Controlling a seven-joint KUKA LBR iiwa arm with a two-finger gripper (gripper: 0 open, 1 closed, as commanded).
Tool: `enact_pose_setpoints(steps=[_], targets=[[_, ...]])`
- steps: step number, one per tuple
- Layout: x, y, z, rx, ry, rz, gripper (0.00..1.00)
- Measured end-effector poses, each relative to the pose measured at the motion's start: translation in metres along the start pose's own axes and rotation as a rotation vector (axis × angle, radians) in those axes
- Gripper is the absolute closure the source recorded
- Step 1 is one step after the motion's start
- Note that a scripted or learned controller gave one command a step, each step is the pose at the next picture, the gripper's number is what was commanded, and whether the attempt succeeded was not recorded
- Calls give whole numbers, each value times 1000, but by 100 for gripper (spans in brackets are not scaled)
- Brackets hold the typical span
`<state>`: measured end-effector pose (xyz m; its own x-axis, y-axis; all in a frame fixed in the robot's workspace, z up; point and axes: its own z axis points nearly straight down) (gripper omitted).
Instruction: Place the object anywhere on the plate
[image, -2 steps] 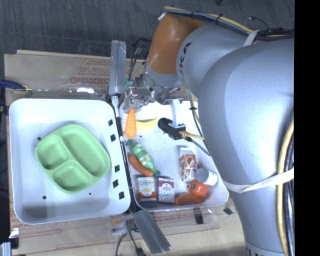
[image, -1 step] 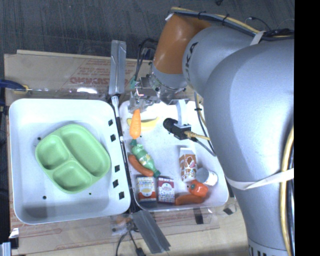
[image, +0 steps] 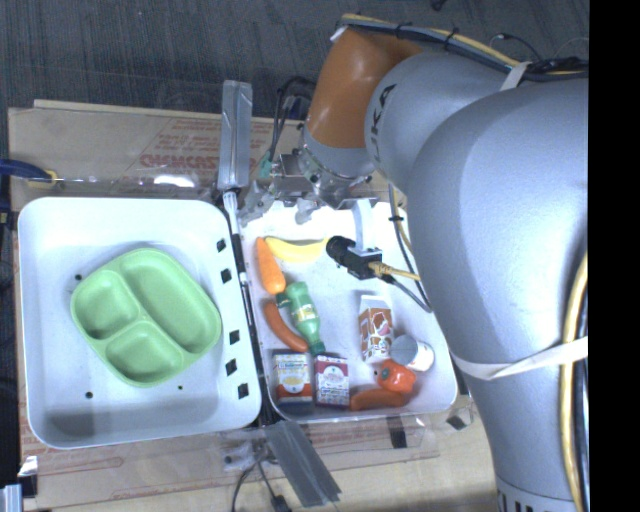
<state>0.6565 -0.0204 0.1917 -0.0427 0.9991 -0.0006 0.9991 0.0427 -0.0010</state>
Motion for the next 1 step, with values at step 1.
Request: enact_pose_setpoints(steps=[1], targets=[[81,-20,1,5,0,-140,0]])
